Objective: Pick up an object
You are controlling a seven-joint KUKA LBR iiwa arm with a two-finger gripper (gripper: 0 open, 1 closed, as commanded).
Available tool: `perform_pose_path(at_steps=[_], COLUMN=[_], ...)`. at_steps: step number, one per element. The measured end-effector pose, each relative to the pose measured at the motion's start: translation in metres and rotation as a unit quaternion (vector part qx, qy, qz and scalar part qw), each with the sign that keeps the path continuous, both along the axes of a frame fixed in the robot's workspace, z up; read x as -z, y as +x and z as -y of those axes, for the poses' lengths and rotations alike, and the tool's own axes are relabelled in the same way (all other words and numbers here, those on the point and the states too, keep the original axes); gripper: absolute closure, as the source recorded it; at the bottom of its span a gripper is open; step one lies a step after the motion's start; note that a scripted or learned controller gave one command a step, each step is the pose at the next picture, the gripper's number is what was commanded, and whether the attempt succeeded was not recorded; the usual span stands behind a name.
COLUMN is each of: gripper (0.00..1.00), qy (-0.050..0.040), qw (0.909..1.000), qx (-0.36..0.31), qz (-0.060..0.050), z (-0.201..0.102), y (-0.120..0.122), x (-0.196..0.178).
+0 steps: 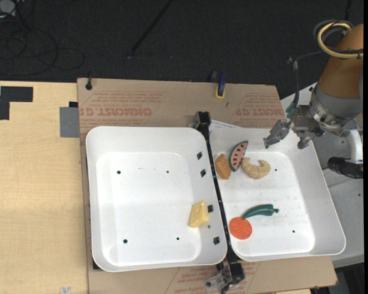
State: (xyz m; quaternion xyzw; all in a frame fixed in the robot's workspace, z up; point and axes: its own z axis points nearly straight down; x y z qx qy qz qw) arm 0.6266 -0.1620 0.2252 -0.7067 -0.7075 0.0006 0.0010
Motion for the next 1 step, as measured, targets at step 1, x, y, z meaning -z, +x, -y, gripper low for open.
perform_pose_path(at_steps=[1], gripper=[0.00], qy=[0.0018], qw=[1.0000], qx=[-0.001], qz=[-0.006], z=[-0.0184], y=[-0.0112], x=[0.1369])
